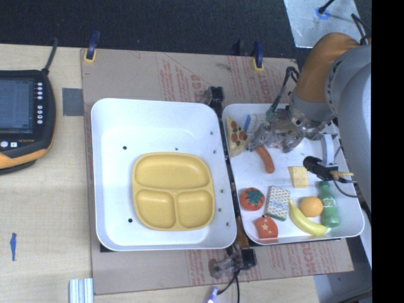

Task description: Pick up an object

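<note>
The claw [268,137] sits low over the sausage [267,159], apparently touching it; whether it's parted is unclear.

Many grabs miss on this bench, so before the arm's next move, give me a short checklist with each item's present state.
1. Gripper low in the right bin: ok.
2. Target near it: ok, the sausage lies just below, the pizza slice beside.
3. Something between the fingers: cannot tell.
4. Room around the sausage: ok, it lies apart from the tomato and cheese.
5. Yellow tray in the left bin, away from the arm: ok.
</note>
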Available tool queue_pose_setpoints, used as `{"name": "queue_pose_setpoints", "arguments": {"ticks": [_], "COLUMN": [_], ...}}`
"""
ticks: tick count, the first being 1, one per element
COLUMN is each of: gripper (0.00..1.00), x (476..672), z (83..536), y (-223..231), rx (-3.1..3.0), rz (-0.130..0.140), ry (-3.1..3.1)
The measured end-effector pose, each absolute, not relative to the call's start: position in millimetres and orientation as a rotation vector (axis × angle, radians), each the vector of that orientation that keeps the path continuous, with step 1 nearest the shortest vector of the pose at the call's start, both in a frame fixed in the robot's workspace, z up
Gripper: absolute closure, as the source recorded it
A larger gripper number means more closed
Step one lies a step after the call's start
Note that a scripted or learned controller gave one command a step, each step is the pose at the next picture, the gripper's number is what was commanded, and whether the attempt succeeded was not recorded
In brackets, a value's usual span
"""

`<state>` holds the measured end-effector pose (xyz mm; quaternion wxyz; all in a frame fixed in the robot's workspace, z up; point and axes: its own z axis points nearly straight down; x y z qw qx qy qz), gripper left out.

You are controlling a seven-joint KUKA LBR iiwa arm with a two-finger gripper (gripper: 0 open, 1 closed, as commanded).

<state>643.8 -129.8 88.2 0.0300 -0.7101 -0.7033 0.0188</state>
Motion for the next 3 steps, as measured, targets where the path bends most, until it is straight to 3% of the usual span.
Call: {"name": "queue_pose_setpoints", "arguments": {"ticks": [1,2,3], "gripper": [1.00,1.00,1.00], "x": [645.3,623.8,582.7], "z": [98,193,208], "y": [-135,-70,-8], "rx": [-2.195,-2.215,-2.213], "rz": [0.059,0.001,0.005], "ry": [-2.190,-2.224,-2.225]}}
